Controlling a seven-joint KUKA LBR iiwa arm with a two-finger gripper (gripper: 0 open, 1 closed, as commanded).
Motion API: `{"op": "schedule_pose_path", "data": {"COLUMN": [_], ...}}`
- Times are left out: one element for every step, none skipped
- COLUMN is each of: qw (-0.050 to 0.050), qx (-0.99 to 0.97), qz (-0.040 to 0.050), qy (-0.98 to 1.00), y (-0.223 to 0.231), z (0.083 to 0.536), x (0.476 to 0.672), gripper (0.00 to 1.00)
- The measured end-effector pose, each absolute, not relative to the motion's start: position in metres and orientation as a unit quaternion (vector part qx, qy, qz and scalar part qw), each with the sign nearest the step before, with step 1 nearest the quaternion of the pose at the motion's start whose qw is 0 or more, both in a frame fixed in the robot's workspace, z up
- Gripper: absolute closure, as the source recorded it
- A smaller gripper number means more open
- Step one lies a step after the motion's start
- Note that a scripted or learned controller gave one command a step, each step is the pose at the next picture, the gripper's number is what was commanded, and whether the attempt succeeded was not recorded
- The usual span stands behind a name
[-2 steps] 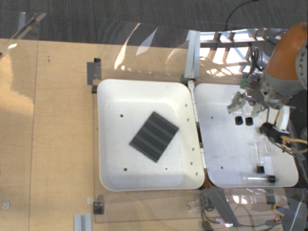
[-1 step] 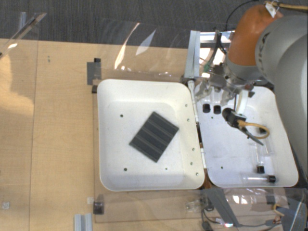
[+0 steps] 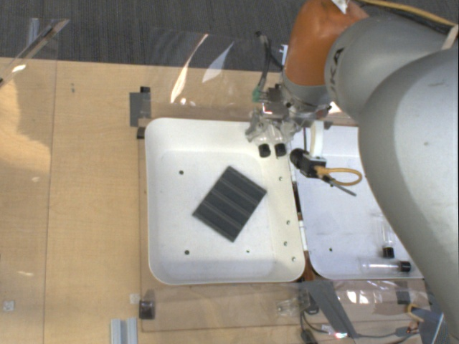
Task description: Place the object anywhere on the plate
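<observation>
Gripper [image 3: 271,150]: hovered at left bin's [image 3: 165,192] 1 o'clock, fingers slightly apart, holding nothing.
Plate [image 3: 229,203]: dark, ribbed, tilted, lay near bin centre, apart from gripper.

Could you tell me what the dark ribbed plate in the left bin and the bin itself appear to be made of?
The dark ribbed plate looks like matte rubber or plastic: charcoal grey, parallel grooves, no glare. It could be coated metal; the view leaves that open. The left bin looks like smooth moulded white plastic, judging by its rounded corners, soft sheen and small holes in the floor.
</observation>
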State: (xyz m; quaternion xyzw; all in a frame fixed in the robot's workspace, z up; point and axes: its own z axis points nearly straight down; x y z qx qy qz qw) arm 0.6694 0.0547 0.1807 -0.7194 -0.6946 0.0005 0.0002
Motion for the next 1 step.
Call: {"op": "schedule_pose_path", "data": {"qw": [0.000], "qx": [-0.535], "qz": [-0.0003], "qy": [-0.845], "y": [0.0960], "z": [0.1814], "x": [0.6695], "gripper": [1.00]}}
